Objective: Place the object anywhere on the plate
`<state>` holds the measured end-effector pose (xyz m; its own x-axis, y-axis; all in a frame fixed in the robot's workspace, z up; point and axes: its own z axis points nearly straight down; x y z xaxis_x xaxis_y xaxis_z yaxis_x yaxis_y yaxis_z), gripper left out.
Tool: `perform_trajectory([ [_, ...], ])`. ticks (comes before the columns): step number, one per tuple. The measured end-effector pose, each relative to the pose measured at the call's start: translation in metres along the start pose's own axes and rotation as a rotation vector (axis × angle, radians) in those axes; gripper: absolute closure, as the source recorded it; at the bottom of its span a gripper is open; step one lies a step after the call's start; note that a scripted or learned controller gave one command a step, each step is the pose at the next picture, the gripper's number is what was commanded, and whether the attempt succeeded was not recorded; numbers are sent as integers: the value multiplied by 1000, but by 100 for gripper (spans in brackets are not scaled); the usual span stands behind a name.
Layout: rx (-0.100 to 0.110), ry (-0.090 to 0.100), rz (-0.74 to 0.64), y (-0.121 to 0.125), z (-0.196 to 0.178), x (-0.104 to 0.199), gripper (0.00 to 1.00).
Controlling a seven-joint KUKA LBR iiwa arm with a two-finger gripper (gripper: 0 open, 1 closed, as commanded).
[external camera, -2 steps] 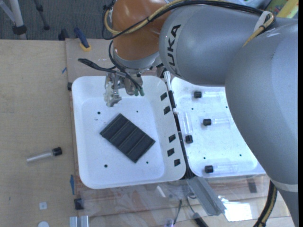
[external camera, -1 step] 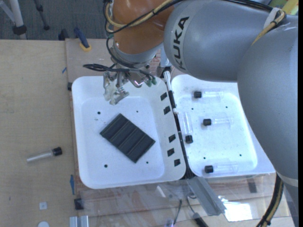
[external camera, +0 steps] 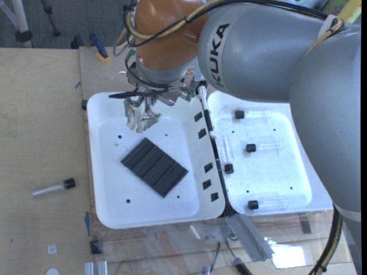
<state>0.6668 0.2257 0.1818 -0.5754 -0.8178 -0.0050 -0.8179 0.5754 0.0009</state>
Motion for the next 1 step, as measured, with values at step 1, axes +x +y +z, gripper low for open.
perform_trajectory([
  [1,-1,0,-415,-4,8,6,100],
])
